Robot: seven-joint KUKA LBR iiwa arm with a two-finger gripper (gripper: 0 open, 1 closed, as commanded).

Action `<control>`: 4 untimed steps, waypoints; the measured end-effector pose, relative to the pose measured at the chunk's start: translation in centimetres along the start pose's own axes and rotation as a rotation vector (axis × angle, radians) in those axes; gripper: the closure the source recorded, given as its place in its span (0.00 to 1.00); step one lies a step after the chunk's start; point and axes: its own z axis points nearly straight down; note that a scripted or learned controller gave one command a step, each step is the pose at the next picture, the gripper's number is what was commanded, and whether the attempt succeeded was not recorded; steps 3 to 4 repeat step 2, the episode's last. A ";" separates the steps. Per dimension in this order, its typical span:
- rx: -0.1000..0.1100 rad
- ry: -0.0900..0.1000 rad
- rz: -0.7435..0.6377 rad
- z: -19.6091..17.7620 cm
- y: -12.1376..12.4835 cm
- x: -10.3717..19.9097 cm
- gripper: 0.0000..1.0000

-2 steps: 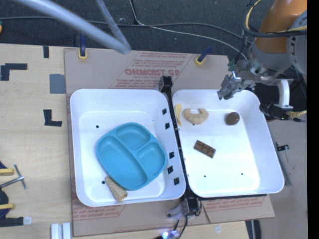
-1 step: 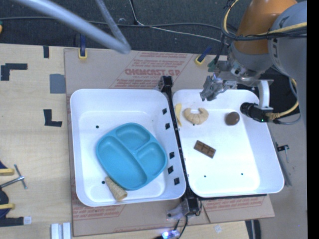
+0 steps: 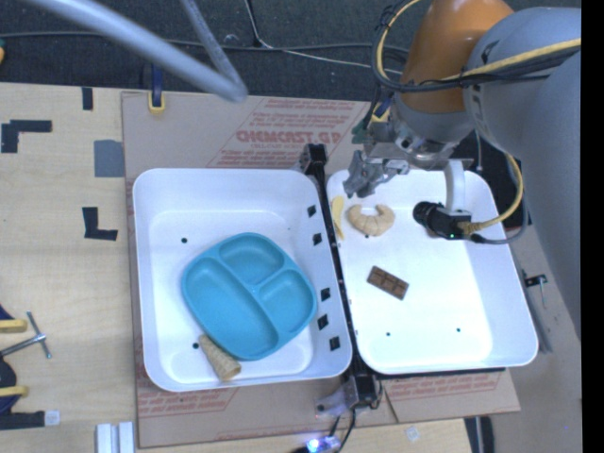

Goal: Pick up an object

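Note:
My gripper [image 3: 362, 183] hangs over the far left corner of the right bin [image 3: 444, 338], just above and left of a tan croissant [image 3: 371, 220]. Nothing shows between its fingers. A yellow banana piece [image 3: 337, 217] lies against the bin's left wall, beside the croissant. A brown chocolate bar [image 3: 387, 282] rests near the middle of the same bin. In the left bin [image 3: 160, 206] sits a blue divided plate [image 3: 248, 293], with a tan waffle cone [image 3: 219, 357] by its near edge.
The divider between the two bins [image 3: 330, 262] runs just left of the gripper. The grey arm with its orange band [image 3: 453, 31] fills the upper right. A grey metal bar [image 3: 123, 26] crosses the upper left above the bench.

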 end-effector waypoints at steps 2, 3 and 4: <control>-0.002 -0.001 0.000 -0.6 -1.5 11.1 1.00; -0.002 -0.001 0.000 -0.6 -1.5 11.1 1.00; -0.002 -0.001 0.000 -0.6 -1.5 11.1 1.00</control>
